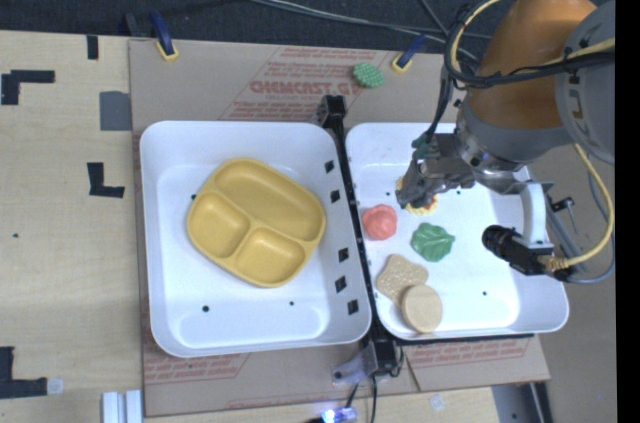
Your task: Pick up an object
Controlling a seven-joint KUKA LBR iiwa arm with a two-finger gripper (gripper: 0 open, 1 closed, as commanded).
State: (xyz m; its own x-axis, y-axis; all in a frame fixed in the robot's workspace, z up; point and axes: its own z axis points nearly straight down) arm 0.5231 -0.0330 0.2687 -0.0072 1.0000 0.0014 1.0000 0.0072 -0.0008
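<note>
Since the hand (422, 194) sits right over a small yellow-orange piece (425, 205) at 12 o'clock in the right bin (540, 311), can't tell if it's gripping; probably light, rigid plastic, grab the edges.

You can't tell how the gripper (418, 194) is set. It covers most of a yellow-orange item (426, 207) just above the green leafy piece (432, 241). The arm (540, 51) runs off the frame's right side.
</note>
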